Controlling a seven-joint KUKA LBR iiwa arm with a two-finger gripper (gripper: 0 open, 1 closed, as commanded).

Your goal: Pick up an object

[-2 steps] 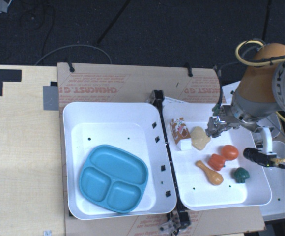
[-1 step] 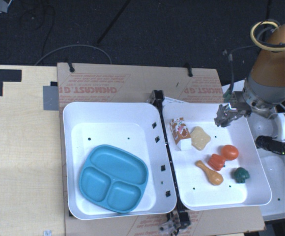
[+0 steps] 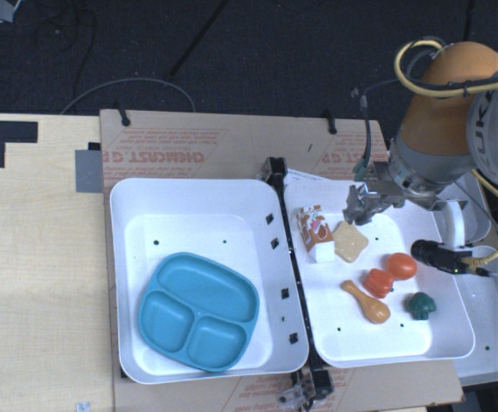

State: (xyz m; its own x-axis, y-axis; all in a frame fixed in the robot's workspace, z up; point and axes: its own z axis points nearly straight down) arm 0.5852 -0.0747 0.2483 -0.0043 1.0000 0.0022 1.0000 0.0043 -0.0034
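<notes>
Right of centre, the gripper hovers just above the tan block; approach step. I cannot tell its opening. Next: descend and close.

Printed in red, upside down and mirrored, on the cardboard sheet behind the bins: lettering resembling "CHEMCRAFT", not surely legible. More faint red print along the same sheet's front edge, too small to read. Red-and-white packet: markings illegible.
</notes>
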